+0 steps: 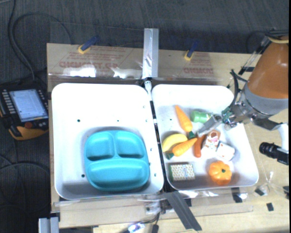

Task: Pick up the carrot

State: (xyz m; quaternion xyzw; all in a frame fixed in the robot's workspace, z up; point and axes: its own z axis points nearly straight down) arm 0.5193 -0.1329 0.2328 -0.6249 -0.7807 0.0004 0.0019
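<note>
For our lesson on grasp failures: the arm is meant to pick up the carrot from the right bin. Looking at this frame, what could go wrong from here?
1. Clutter: the carrot lies close to the banana and a second orange piece, so the gripper could close on the wrong item.
2. Crowding: with neighbours this near, descending fingers may nudge the carrot away rather than straddle it.
3. The gripper sits below the carrot, nearer the red item.

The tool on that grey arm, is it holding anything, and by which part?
It cannot be told: the tool sits low among the orange plastic carrots in the right white bin, but no grip is visible.
</note>
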